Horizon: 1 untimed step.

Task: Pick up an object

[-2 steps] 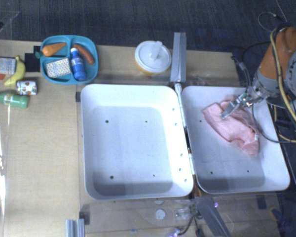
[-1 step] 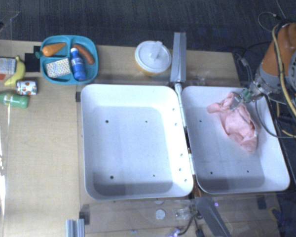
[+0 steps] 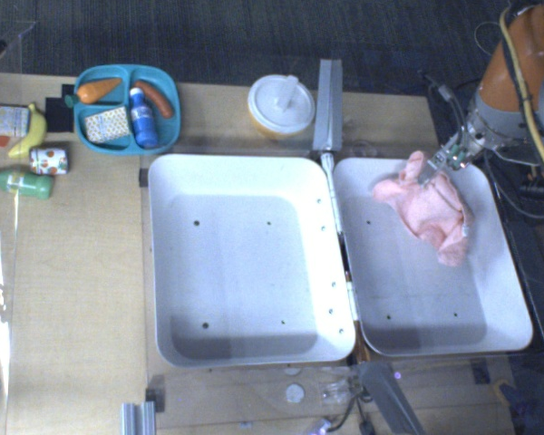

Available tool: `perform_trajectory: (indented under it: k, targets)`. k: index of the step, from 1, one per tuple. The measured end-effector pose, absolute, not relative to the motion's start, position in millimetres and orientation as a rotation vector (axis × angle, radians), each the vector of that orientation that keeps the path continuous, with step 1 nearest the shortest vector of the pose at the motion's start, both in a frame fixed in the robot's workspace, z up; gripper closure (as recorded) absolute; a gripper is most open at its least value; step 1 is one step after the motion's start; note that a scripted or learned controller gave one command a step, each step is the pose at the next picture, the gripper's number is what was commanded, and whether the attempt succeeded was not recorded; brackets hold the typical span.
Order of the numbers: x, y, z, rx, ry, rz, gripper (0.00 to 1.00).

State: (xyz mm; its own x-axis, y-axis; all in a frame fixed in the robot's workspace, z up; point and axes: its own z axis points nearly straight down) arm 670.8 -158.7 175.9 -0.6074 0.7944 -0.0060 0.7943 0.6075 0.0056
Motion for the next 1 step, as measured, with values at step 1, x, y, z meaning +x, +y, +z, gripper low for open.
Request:
perform_trajectory:
  k: [1]
  targets:
    - [658.8, -109.8, 186.3, 1.525, 2.742, 0.004, 1.0]
